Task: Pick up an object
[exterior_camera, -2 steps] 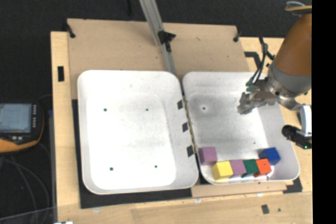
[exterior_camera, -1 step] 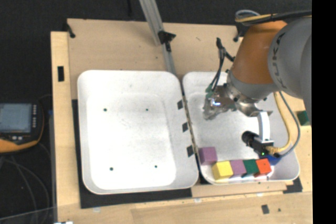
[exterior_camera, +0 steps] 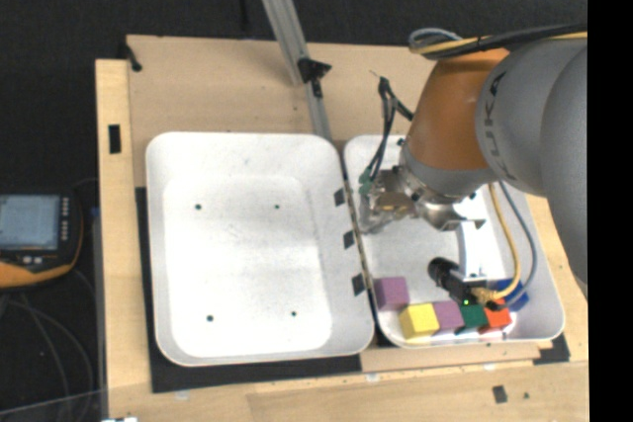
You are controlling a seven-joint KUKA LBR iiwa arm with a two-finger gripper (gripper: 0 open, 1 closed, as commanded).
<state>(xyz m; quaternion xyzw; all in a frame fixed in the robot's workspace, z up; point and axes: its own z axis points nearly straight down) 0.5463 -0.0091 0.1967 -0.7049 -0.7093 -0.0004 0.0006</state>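
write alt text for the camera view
A grey and orange arm reaches from the right over the right bin, where purple, yellow, green and orange blocks cluster at its near edge.

This is a robotics lab or test cell. A bare plywood tabletop stands on dark carpet and carries two shallow white bins, the left bin and the right bin, set side by side. A large grey-and-orange industrial arm reaches over them. An aluminium strut rises behind, and a handheld control pendant (its screen lit) lies on the floor among cables.
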